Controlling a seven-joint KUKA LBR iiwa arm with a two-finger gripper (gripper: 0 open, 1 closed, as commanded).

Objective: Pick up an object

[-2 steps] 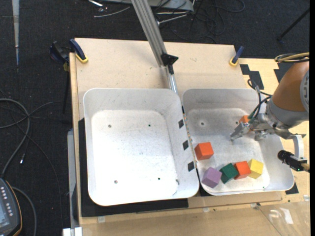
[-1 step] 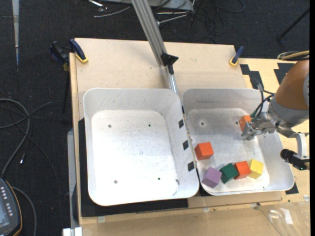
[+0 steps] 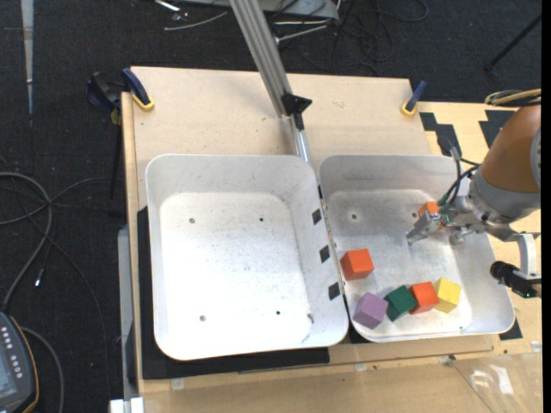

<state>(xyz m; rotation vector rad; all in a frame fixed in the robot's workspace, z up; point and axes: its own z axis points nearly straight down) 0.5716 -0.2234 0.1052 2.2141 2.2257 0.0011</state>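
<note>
The arm enters from the right; its claw (image 3: 428, 222) sits low in the right bin (image 3: 379, 179), over the floor right of centre. Whether the claw is spread or pressed together cannot be told. An orange cube (image 3: 356, 263) lies apart, nearer the bin's middle. Along the near wall sit a purple block (image 3: 370, 310), green cube (image 3: 400, 302), red-orange cube (image 3: 424, 296) and yellow cube (image 3: 448, 293), closely grouped

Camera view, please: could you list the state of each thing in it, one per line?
Orange cube: resting alone, mid right bin.
Purple cube: on the bin floor, touching the green cube.
Green cube: in the row.
Red cube: in the row.
Yellow cube: row's end.
Left bin: flat on bench.
Tool: low over the right bin, grip unclear.
</note>
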